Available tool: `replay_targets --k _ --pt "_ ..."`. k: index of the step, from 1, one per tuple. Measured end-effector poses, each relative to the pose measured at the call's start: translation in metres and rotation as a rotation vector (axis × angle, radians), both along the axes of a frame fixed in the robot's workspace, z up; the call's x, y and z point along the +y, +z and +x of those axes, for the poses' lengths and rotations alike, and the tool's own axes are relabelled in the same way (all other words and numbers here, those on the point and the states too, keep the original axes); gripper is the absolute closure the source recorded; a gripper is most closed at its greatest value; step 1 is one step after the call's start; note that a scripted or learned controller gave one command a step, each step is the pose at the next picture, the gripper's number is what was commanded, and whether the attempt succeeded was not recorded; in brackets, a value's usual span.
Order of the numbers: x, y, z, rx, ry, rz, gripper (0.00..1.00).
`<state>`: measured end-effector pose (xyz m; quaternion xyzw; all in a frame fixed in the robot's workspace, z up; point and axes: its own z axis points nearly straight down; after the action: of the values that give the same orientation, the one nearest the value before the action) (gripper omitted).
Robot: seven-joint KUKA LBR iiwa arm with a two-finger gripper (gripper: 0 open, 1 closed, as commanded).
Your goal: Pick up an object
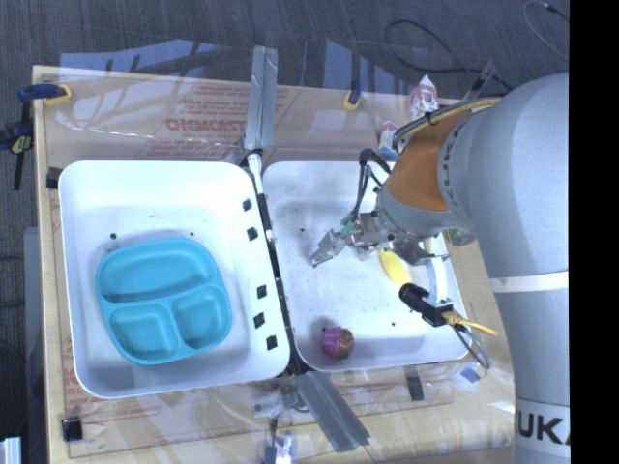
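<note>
Nearest, close to the right bin's (309, 191) near edge: small purple round thing (337, 341), open floor on both sides. In the left bin (145, 196), blue divided tray (160, 298), nearer its left wall. Farther, by the right wall: yellow thing (394, 265), partly under the arm. Mid-bin: pincer (324, 249); cannot tell whether apart or together.

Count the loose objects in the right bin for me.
2. A purple round object lies by the right bin's near edge; a yellow object lies mid-bin, partly covered by the arm. The arm may hide others.
</note>
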<state>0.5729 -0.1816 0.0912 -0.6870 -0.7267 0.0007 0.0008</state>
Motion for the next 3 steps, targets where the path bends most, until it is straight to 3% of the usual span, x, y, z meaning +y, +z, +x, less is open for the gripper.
replay_targets --k 1,2,3 --pt "0.046 0.028 -0.096 0.002 0.035 0.001 0.0" --pt "0.016 0.0 -0.004 0.001 0.023 0.001 0.0" --pt "0.015 0.0 -0.072 0.002 0.233 0.003 0.0"
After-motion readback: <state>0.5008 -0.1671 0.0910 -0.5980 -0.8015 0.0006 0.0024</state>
